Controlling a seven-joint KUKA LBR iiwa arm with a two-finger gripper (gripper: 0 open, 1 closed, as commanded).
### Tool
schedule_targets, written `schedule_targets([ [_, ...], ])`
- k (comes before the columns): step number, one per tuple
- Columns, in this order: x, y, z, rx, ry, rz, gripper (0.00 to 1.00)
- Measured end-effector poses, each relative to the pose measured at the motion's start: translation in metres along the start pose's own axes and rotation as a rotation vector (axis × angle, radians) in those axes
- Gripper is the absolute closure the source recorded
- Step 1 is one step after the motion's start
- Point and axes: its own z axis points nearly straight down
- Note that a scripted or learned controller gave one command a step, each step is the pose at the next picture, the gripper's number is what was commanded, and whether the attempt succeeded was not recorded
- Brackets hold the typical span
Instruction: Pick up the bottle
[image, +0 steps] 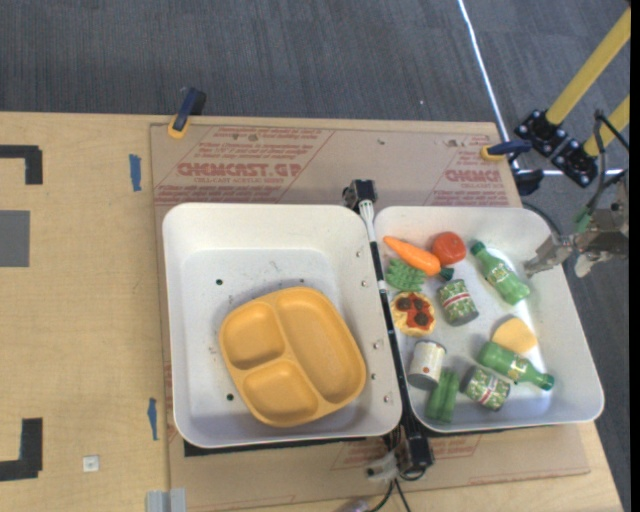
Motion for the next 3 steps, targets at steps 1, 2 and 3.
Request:
schedule_targets([
  [1,0.012,0.037,0.128,0.002,0.015,0.404,0.0],
  [2,0.005,0.035,0.119,0.002,0.002,0.408,1.0],
  [3,0.0,-0.019,0.039,0.002,0.0,0.56,1.0],
])
